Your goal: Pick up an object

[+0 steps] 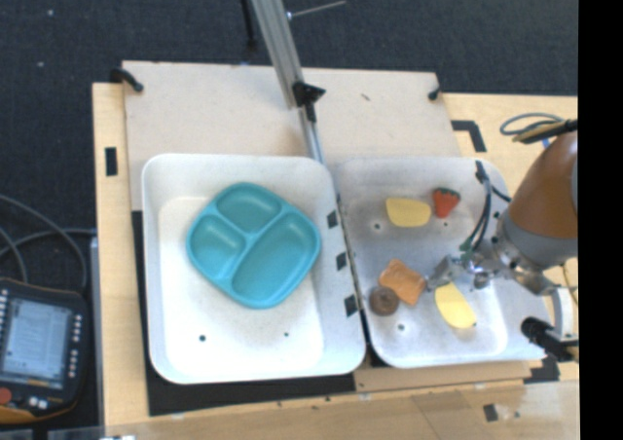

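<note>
The tool (456, 271) is low in the right bin (487, 346), just above the yellow piece (455, 309) and beside the orange block (402, 282). It looks ready to grab. Next it must drop onto one piece and squeeze.

Right bin (389, 350) holds two yellow pieces (408, 212), a strawberry (446, 201), an orange block (402, 282), a brown disc (384, 301).
</note>
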Controlling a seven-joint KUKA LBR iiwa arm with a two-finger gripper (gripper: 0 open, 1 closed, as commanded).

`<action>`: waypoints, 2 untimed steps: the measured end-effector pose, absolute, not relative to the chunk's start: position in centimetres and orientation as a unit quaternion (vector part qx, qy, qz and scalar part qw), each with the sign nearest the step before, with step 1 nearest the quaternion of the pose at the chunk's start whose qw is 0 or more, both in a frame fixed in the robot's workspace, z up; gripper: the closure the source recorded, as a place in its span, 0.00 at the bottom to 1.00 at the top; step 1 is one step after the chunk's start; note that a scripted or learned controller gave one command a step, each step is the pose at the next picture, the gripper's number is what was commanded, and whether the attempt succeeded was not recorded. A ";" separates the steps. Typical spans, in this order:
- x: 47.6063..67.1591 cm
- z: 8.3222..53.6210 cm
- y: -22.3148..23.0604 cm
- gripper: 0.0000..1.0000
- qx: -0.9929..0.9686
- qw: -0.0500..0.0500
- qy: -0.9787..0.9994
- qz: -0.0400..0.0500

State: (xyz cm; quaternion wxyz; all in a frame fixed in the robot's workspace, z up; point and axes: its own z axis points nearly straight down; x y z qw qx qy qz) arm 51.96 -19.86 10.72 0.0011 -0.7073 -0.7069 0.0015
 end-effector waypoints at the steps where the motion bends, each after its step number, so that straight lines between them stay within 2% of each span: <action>1: 52.2 12.1 -20.0 1.00 -0.710 -0.003 -0.704 -0.002; 2: 52.7 16.8 -19.5 1.00 -0.706 -0.003 -0.708 -0.002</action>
